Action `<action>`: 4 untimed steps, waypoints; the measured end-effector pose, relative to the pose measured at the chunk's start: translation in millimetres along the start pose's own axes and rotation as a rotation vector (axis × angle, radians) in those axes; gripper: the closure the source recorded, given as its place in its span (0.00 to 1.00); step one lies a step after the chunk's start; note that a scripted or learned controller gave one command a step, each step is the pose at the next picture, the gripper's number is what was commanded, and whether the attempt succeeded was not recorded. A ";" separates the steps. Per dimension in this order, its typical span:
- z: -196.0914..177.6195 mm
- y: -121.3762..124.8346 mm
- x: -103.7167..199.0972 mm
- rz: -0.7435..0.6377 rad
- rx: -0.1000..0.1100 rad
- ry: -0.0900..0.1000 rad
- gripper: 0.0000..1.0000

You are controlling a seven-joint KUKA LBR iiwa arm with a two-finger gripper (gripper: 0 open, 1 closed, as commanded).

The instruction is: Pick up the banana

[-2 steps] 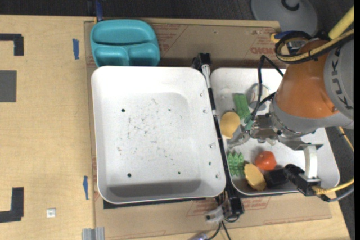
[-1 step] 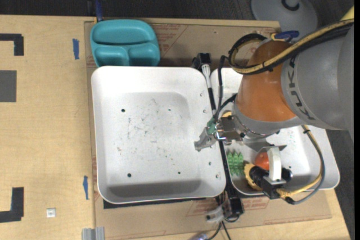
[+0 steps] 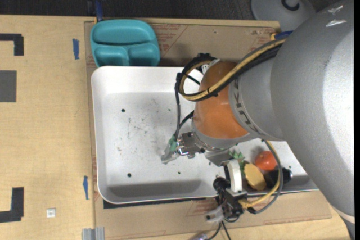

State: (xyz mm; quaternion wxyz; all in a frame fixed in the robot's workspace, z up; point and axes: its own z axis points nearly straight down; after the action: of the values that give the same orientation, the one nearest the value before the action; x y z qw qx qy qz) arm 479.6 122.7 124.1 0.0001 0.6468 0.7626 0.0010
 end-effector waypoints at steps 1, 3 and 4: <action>-9.0 0.0 0.1 0.001 0.000 -0.001 1.00; -28.3 1.2 0.5 0.002 -0.004 -0.001 1.00; -38.0 1.8 0.7 0.002 -0.006 -0.001 1.00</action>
State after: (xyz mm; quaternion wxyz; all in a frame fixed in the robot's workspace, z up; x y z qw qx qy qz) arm 481.3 123.6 162.1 0.0026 0.6475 0.7620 0.0028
